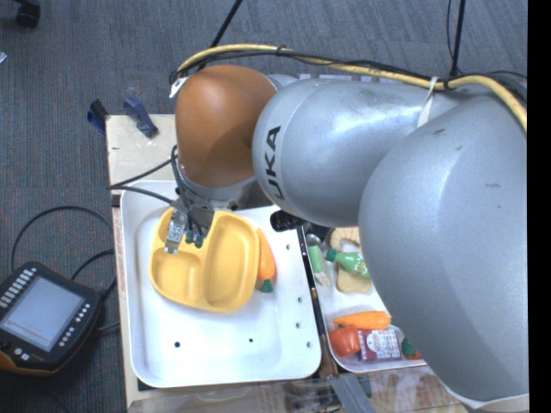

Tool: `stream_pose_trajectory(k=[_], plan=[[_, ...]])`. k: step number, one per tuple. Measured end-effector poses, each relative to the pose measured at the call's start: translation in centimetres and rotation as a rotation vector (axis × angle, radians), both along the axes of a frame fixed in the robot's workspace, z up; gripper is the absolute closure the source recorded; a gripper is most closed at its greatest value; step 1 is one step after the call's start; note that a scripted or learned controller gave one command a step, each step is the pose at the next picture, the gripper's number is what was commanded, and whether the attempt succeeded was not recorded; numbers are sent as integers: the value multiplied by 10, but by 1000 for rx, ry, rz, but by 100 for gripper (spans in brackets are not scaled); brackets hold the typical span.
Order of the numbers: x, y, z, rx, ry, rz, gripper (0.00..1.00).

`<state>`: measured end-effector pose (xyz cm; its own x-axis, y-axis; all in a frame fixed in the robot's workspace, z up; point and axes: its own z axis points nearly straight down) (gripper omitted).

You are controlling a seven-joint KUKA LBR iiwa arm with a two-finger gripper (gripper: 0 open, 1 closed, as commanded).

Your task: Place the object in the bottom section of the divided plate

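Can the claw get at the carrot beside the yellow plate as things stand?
Probably yes. The carrot lies uncovered against the right rim of the divided plate in the left bin, and the claw hovers just across the plate.

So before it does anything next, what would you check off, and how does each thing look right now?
1. Plate sits flat in the left bin: ok.
2. Gripper is over the plate: ok, above its upper left part.
3. Something between its fingers: cannot tell, the tips are small and dark.
4. Gripper is over the bottom section: not ok, it looks too high on the plate.
5. Carrot lies against the plate's right rim, outside it: not ok if that is the object.
6. Right bin holds other food: ok, apart from the plate.
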<state>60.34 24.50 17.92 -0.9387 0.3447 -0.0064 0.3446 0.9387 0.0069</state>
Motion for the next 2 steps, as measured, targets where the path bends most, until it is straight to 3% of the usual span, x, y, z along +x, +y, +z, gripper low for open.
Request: stream_pose_trajectory(k=[1, 2], plan=[[-32, 2, 29, -4, 6, 268, 100], [-32, 1, 27, -4, 8, 266, 0]])
